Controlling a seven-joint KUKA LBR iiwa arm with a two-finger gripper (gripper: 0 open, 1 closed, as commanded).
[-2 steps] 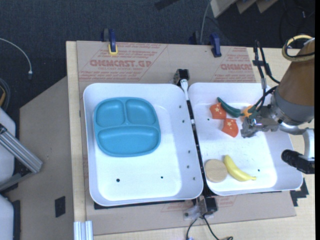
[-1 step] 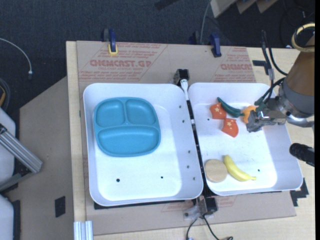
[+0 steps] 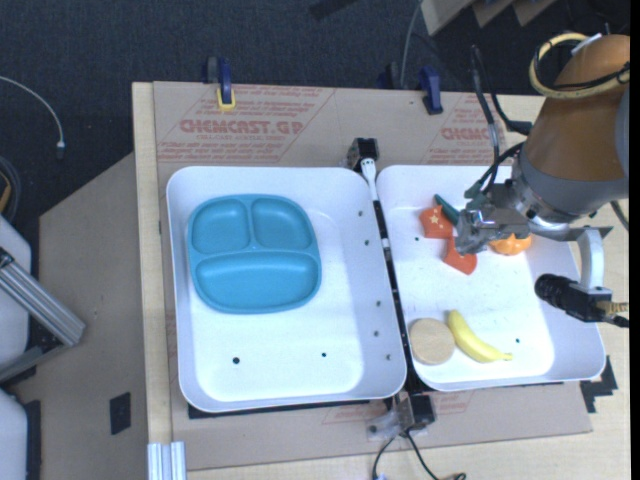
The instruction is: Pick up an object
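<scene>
Grey arm with orange band (image 3: 585,118) reaches in over far right corner of right shallow white bin (image 3: 520,363). Left shallow white bin (image 3: 280,378) carries blue three-section plastic plate (image 3: 255,251) toward its far left corner. Yellow banana (image 3: 475,339) lies near right bin's near edge, round beige disc (image 3: 433,340) just beside it, toward near left corner. Two-finger gripper (image 3: 472,236) sits low among red-orange pieces (image 3: 437,223) in right bin's far half; whether jaws are apart or closed on anything, cannot tell. Orange round object (image 3: 511,243) just beside gripper.
</scene>
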